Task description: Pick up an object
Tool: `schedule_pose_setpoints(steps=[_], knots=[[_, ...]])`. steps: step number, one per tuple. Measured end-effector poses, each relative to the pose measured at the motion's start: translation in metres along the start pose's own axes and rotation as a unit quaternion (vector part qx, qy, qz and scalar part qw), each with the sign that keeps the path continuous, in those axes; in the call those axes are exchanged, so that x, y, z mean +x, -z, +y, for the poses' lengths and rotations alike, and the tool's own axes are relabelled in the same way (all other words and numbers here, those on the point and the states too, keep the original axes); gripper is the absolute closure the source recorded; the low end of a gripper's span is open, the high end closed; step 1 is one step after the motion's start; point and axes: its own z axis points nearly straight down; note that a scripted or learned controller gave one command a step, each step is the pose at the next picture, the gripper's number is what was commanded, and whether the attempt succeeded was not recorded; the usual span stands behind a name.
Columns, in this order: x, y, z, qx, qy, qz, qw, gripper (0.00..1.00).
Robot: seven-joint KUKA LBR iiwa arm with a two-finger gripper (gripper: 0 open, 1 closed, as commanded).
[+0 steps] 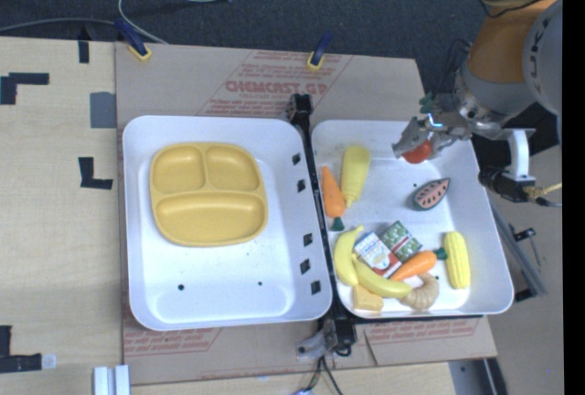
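Along the near edge of the right bin (494, 242): ginger root (422, 294), cheese wedge (367, 299), banana (358, 267), carrot (413, 266), corn cob (457, 260), small carton (373, 250) and green packet (400, 239), crowded and touching. Mid-bin toward the right edge: watermelon slice (430, 193), apart from the rest. Beside the left edge: second carrot (333, 193) against a yellow squash (354, 172). At the far right corner: gripper (422, 143), jaws clenched on a red object (419, 152), apparently raised above the bin floor. In the left bin (219, 288): yellow divided plate (208, 193), toward the far edge. Both bins on cardboard (265, 82) over the bench (55, 201).
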Motion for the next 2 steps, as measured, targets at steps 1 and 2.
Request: schedule_pose_setpoints(steps=[1,2], knots=[[0.045,0.047,-0.105,0.001,0.0,0.001,1.0,1.0],[0.092,0.053,-0.134,0.002,0.0,0.001,1.0,1.0]])
